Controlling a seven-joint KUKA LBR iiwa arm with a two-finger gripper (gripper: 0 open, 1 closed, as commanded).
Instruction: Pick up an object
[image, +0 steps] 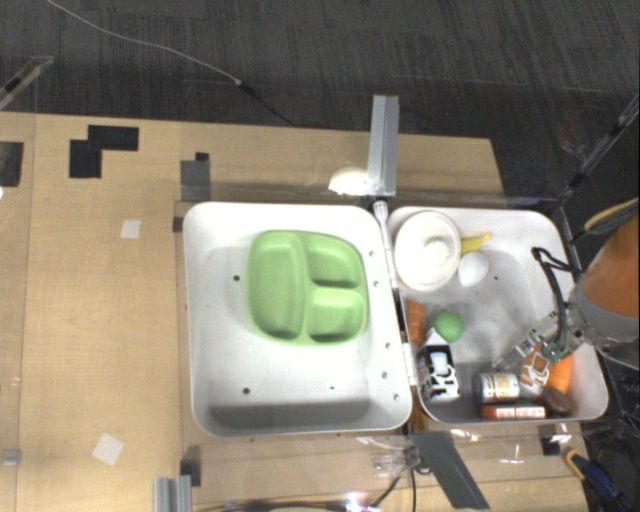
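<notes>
The gripper (545, 345) is seen at the frame's lower right, over the right bin (500, 222); whether the fingers are open cannot be told. A straight descent onto the can (497, 386) — clear of clutter — would be advised.

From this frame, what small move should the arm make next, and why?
Probably a short drop straight down: the gripper hangs over the right bin's lower right corner, right above the small can and orange piece, with nothing visibly held.
</notes>
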